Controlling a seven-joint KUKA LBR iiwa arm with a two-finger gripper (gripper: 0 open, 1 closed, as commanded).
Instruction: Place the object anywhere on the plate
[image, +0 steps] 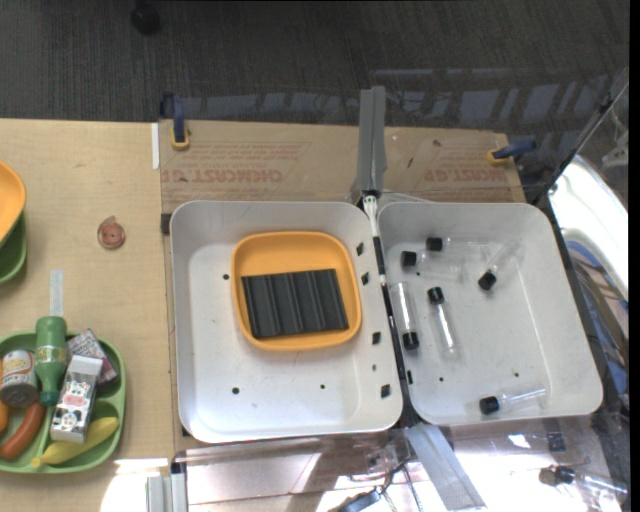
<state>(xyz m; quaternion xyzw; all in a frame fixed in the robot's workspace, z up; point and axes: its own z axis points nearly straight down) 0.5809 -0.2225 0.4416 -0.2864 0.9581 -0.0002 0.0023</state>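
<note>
Square orange plastic plate (296, 247) carrying ribbed black rectangular object (296, 303), centred in left shallow white bin (200, 390), bare margin all round, clear capped tubes (441, 318) scattered in right bin (560, 330), claw state cannot be told.

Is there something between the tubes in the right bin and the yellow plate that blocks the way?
Only the raised rims where the two bins meet lie between the clear black-capped tubes and the yellow plate. A dark ridged block covers most of the plate.
</note>
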